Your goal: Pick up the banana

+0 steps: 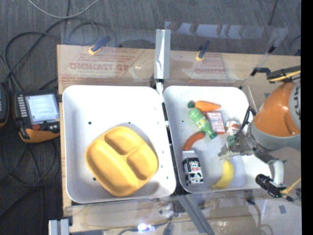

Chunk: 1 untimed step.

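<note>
The yellow banana [224, 175] lies near the front edge of the right bin [244, 98], its upper end pointing toward the arm. My gripper [231, 149] hangs just above and behind the banana's upper tip, reaching in from the right under the orange wrist band [278, 115]. Nothing shows between gripper and banana.
In the right bin lie a carrot [207, 105], a green bottle [201, 122], a red-white packet [216, 122], a small can [233, 127], an orange-red sausage shape [192, 140] and a black-white carton [193, 169]. The left bin [73, 131] holds a yellow divided plate [122, 159].
</note>
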{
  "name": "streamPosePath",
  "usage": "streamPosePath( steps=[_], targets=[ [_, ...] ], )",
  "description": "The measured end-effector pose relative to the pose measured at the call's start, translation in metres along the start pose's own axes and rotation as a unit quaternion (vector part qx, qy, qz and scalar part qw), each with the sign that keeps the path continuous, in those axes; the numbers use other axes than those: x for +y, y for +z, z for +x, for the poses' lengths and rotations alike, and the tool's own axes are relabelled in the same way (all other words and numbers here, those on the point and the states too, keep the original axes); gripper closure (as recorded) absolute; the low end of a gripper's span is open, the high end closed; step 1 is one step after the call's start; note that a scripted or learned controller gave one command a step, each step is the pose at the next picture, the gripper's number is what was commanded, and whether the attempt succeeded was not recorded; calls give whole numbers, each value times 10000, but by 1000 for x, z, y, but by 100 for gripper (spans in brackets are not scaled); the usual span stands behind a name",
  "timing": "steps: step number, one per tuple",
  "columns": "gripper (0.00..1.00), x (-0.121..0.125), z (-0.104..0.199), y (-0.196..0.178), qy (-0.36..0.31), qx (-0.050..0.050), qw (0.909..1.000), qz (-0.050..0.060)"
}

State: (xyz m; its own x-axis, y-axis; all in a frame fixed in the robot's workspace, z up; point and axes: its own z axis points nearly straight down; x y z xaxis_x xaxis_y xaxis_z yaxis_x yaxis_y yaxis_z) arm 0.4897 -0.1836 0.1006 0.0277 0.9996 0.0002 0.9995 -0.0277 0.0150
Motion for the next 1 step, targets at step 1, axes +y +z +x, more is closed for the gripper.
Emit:
streamPosePath(
  steps=[1],
  targets=[
    [0, 0, 0, 0, 0, 1, 10000, 2]
  ],
)
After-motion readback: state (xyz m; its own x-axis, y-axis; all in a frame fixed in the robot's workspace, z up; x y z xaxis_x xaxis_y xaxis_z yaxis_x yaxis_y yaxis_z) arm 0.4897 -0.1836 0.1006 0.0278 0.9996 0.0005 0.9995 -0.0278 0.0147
